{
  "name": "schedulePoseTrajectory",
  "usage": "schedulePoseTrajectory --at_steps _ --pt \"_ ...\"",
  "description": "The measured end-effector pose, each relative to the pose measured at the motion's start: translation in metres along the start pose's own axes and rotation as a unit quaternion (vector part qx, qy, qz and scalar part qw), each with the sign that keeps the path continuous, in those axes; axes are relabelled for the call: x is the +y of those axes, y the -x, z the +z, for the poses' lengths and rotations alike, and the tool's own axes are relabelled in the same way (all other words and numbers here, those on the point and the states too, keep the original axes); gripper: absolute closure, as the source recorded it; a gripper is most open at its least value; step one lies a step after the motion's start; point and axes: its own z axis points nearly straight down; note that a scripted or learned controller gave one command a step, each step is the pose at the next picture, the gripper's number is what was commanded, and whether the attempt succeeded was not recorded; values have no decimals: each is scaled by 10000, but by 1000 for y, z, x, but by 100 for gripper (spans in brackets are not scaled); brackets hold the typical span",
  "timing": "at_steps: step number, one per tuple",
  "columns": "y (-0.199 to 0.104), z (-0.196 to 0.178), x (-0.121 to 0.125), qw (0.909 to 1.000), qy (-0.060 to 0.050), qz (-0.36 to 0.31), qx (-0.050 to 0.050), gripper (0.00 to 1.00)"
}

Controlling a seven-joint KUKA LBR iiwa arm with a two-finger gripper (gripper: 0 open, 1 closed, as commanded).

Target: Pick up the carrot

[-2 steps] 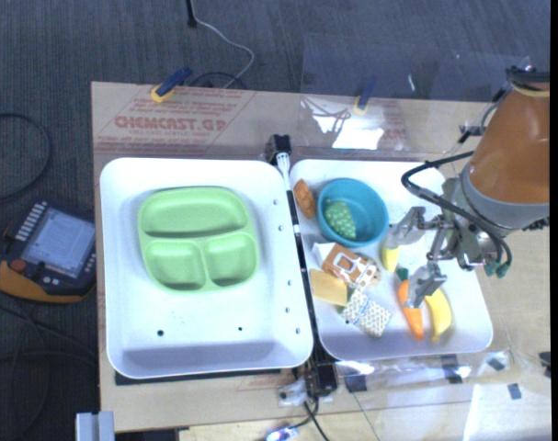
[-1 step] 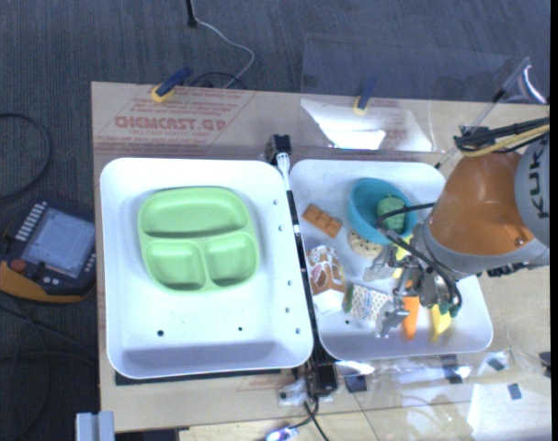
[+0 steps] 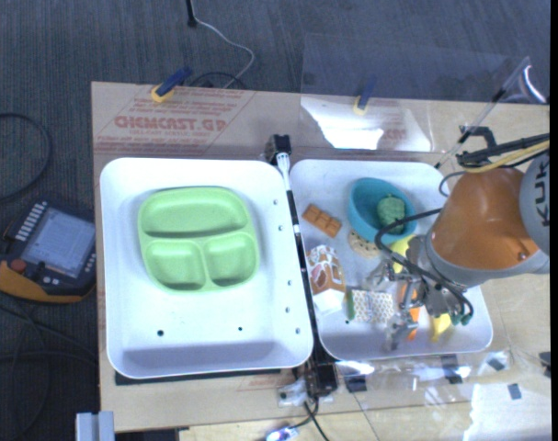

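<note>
My gripper is low over the front right part of the right bin, under the orange wrist band. A slim orange piece that looks like the carrot shows right at the gripper, partly hidden by cables and the gripper body. I cannot make out whether it is held or lying on the bin floor.
Around the gripper lie a yellow item, a patterned packet, a red-and-white packet and an orange block. A blue bowl holding a green item stands at the back. The left bin bears a green divided plate.
</note>
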Motion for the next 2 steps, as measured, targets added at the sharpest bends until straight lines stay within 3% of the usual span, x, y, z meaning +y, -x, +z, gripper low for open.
schedulePoseTrajectory --at_steps 1,2 --pt "12 -1 -17 9708 -18 -2399 -41 0" --pt "15 -11 -16 9707 -31 -2404 -58 100"
